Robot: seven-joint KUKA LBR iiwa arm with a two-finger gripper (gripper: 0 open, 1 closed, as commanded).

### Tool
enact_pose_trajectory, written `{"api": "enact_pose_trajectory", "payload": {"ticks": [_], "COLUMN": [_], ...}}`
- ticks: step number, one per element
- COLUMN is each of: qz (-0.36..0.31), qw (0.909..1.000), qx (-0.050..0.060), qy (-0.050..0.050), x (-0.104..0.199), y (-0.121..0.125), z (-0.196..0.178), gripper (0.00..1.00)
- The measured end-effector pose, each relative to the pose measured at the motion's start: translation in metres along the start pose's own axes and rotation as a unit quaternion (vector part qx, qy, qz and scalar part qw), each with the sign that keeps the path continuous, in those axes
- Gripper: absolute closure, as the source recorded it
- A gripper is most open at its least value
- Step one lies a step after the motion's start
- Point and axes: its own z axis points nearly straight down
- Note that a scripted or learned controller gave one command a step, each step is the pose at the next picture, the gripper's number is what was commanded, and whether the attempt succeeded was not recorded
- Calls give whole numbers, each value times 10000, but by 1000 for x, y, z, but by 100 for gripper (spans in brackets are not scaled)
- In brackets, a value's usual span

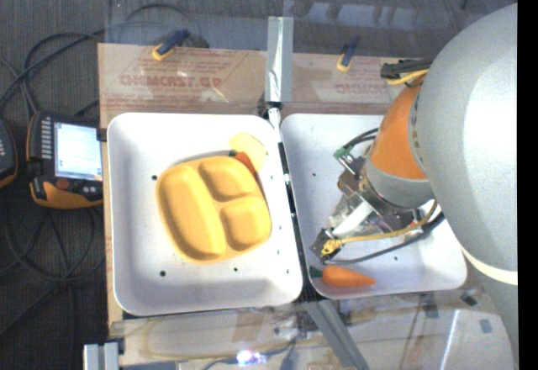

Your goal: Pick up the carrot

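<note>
The carrot (346,277) is orange with a small green stub at its left end. It lies flat along the front wall of the right bin (437,267), near that bin's front left corner. My gripper (338,229) hangs over the left half of the right bin, just above and behind the carrot, pointing down toward the front left. A short gap shows between its tip and the carrot. The orange-banded wrist (395,154) and the big grey arm cover the right side of the bin.
The left bin (134,276) holds a yellow compartment tray (215,207), with a pale yellow piece (247,144) and a small red-orange piece (245,161) at the tray's back edge. A metal post (278,57) stands behind the divide between the bins.
</note>
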Motion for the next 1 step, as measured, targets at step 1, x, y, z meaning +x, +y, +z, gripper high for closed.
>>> {"api": "enact_pose_trajectory", "payload": {"ticks": [1], "qz": [1193], "qw": [9929], "qx": [7], "qy": [2], "x": [-3], "y": [4], "z": [0], "gripper": [100]}}
